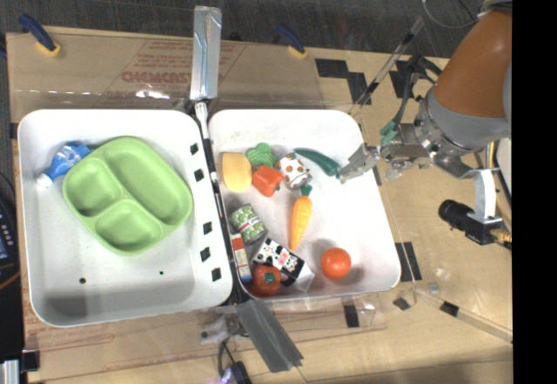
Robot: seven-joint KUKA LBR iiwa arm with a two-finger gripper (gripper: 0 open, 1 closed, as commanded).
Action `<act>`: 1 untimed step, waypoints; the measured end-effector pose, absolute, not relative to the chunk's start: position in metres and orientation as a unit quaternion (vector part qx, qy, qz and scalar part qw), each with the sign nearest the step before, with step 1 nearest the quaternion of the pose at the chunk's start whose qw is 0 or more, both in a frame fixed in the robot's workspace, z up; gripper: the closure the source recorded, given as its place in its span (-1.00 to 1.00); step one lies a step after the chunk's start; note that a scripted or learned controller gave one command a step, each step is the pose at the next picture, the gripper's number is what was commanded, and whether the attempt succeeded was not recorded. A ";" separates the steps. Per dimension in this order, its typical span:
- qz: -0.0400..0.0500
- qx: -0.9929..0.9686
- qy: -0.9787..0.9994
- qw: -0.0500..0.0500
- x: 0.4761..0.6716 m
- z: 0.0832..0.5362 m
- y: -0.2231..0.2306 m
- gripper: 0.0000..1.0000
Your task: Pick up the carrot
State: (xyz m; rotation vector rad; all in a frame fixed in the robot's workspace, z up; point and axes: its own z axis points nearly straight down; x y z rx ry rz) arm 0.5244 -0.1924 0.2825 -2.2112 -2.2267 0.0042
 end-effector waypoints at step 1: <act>0.003 -0.734 -0.679 0.004 0.541 0.151 -0.181 -1.00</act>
